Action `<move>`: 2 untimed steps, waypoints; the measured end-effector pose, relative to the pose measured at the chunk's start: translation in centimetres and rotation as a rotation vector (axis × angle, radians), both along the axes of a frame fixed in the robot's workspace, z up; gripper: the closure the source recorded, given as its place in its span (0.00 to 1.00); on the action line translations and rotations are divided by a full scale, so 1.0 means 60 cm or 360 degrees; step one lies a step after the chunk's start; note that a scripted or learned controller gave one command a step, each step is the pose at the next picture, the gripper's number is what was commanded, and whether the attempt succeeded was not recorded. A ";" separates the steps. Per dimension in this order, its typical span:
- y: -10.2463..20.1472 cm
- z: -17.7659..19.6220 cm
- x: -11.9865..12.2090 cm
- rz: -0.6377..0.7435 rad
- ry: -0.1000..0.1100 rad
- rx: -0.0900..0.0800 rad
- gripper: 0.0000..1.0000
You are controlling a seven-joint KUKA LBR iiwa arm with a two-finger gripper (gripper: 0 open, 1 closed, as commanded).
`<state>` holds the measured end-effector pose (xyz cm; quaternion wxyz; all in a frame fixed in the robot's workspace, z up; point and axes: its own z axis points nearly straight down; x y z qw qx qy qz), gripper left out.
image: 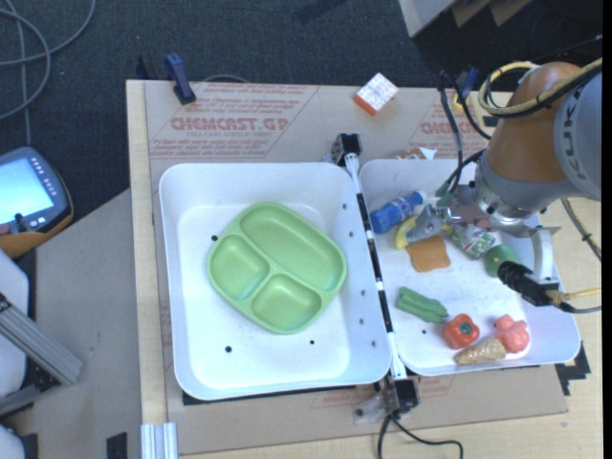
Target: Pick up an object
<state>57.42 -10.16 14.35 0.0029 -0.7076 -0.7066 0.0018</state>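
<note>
We found the grey KUKA arm (535, 151) reaching into the right-hand bin (535, 352), its gripper (442, 220) low over a cluster of toy food: a blue bottle (394, 210), a yellow piece (413, 231) and an orange-brown slab (428, 253). We could not tell the state of the claw, as the wrist hid it. Well apart, near the bin's front, lay a green pod (421, 304), a red pepper (462, 330), a pink toy (513, 334) and a tan cone (481, 351). In the left-hand bin (191, 352) sat a green divided tray (277, 267). We judged the pick not yet done: nothing appeared lifted, and the grasp and raise remained.
</note>
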 end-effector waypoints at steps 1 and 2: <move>-0.013 -0.103 0.031 0.0003 -0.0004 -0.0001 0.00; -0.013 -0.079 0.033 0.0000 -0.0014 -0.0003 1.00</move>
